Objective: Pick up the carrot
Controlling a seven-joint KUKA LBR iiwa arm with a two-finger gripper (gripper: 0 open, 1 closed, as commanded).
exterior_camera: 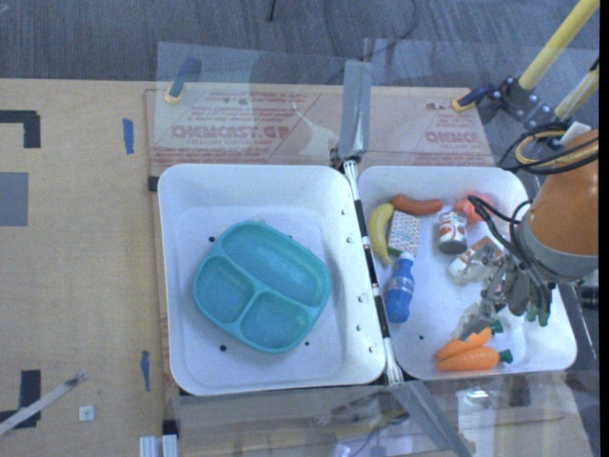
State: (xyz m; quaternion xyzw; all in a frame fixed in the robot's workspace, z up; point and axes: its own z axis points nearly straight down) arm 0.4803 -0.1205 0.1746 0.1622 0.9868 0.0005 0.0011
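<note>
The carrot (468, 358), orange with a green stub at its right end, lies near the front edge of the right bin (557, 350). A smaller orange piece (476, 337) rests just behind it. My gripper (512, 310) hangs under the orange wrist band, just behind and to the right of the carrot, a little above the bin floor. It is open and I see nothing between its fingers. The arm covers part of the bin's right side.
The right bin also holds a banana (380, 231), a sausage (417, 204), a blue bottle (400, 289), a small can (451, 231) and a patterned packet (405, 228). A teal divided plate (263, 286) sits in the left bin (181, 208). Cables trail at the right.
</note>
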